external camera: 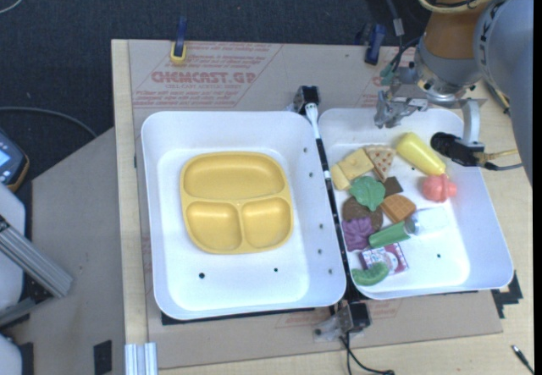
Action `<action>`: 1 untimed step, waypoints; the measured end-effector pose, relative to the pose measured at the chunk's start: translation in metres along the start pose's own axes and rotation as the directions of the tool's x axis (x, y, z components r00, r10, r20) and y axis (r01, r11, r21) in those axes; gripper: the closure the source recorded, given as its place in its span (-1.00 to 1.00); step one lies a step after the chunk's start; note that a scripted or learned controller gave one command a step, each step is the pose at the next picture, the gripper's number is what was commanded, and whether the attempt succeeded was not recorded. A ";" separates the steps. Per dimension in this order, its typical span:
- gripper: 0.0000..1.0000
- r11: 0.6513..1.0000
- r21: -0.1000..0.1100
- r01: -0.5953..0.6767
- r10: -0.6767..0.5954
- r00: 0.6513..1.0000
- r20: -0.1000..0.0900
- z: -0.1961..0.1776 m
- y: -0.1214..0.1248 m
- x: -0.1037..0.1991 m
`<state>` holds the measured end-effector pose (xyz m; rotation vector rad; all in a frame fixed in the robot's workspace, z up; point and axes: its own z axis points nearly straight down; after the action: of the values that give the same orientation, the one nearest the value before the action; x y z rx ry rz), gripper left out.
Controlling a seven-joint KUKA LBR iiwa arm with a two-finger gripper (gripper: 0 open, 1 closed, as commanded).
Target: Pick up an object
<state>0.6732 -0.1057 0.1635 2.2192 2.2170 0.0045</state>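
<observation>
The right bin (474, 238) holds a heap of toy food: a yellow banana-like piece (420, 152), a pink piece (439, 188), crackers (364, 162), a green leaf (367, 193), a brown piece (398, 208), a purple grape bunch (357, 233), a green-handled tool (391, 234), a red packet (383, 260). My gripper (391, 115) hangs over the bin's far rim, above and left of the yellow piece. Nothing shows between its fingers, which appear parted.
The left bin (161, 221) holds a yellow three-compartment tray (235, 201). Black clips (306, 97) sit at the seam between the bins. Blue clamps (179, 35) stand on the cardboard bench's far edge. Cables trail off the arm at right.
</observation>
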 end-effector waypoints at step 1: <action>1.00 1.000 -0.001 0.000 0.000 1.000 0.001 -0.063 0.001 -0.005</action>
<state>0.6741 -0.1106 0.2264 2.2176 2.2165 0.0053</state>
